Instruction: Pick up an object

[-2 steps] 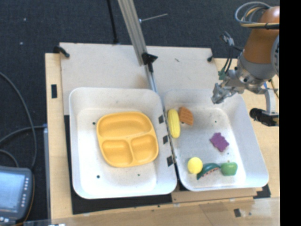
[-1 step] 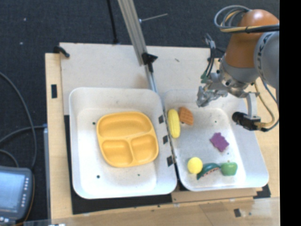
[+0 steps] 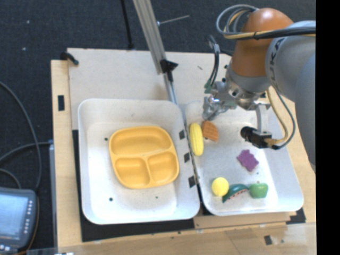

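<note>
Gripper: my gripper [image 3: 212, 109] hangs over the right bin's [image 3: 281, 195] far left corner; I cannot tell its state.
Tray: yellow divided tray [image 3: 143, 156] lies in the left bin [image 3: 95, 206].
Banana: yellow banana [image 3: 196, 138] just below my gripper, against the bin's left wall.
Waffle: orange waffle piece [image 3: 211, 131] touching the banana, nearest me.
Writing: none readable.

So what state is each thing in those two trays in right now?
Yellow divided plate: flat in the left bin, nothing on it.
Corn cob: lying against the right bin's left wall.
Orange waffle piece: lying beside the corn cob.
Purple piece: lying loose.
Lemon: resting, untouched.
Gripper: above the waffle piece.
</note>
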`<state>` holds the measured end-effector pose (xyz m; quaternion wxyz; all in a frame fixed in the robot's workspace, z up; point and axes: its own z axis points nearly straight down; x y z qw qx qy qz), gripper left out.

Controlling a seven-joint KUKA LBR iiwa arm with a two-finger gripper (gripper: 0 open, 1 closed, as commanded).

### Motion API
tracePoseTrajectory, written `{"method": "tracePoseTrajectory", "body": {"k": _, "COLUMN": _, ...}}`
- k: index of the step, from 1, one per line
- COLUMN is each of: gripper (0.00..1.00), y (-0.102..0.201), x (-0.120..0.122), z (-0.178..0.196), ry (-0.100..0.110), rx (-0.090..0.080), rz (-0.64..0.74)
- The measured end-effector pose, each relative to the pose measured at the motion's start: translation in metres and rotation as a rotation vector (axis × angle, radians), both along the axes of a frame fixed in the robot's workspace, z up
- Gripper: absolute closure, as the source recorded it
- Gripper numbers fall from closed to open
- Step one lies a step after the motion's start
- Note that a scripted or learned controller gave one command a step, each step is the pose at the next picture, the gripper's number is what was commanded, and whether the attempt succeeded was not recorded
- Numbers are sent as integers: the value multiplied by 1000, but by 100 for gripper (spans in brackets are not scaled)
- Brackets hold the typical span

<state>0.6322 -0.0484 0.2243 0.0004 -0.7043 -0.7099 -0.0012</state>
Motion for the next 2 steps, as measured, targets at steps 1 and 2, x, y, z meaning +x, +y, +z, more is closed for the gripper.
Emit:
{"method": "tracePoseTrajectory", "body": {"k": 1, "gripper": 100, "y": 57, "x": -5, "z": -5, "ry": 1, "rx": -1, "rz": -1}}
{"method": "tracePoseTrajectory", "body": {"k": 2, "gripper": 100, "y": 107, "x": -17, "z": -3, "ry": 1, "rx": 0, "rz": 0}}
